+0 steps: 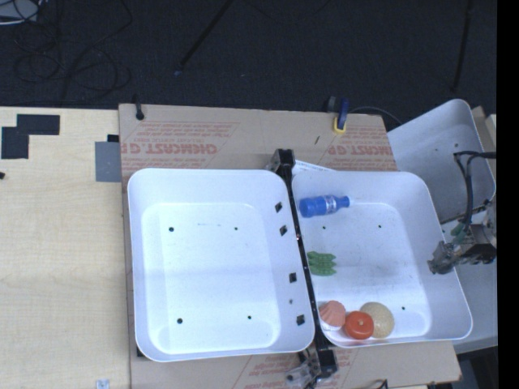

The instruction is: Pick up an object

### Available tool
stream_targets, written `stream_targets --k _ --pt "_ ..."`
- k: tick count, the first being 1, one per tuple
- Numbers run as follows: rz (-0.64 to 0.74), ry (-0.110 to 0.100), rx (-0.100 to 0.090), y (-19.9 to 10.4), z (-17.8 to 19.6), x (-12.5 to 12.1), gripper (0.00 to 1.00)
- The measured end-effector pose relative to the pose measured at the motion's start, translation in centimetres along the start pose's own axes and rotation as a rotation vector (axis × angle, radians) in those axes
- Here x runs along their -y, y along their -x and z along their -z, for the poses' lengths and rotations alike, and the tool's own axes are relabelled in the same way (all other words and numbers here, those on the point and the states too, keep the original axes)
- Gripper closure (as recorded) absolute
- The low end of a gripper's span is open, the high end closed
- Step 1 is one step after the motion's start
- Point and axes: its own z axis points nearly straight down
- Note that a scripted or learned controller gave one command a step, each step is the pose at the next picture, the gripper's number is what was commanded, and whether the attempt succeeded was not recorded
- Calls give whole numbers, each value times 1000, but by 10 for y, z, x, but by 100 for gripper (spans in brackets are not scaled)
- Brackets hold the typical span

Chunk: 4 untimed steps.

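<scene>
Objects crowd the right white bin [409, 186]: a red round lid [358, 325] between a pink piece [332, 313] and a tan disc [379, 318], then a green bumpy item [321, 262], then a blue plastic bottle [323, 206]. Reversed red print marks the cardboard [195, 138]. The gripper [452, 255] sits at the rim, touching nothing visible.

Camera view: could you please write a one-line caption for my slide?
Gripper at the right bin's edge; inside lie a blue bottle, green item and three round objects.
</scene>
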Motion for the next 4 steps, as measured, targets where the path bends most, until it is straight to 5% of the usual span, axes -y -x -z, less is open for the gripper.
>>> stream_targets --k 1,2,4 --pt "2 22 9 2 119 -1 100" --pt "0 1 0 0 -17 0 100" --pt "2 22 10 1 184 0 100"
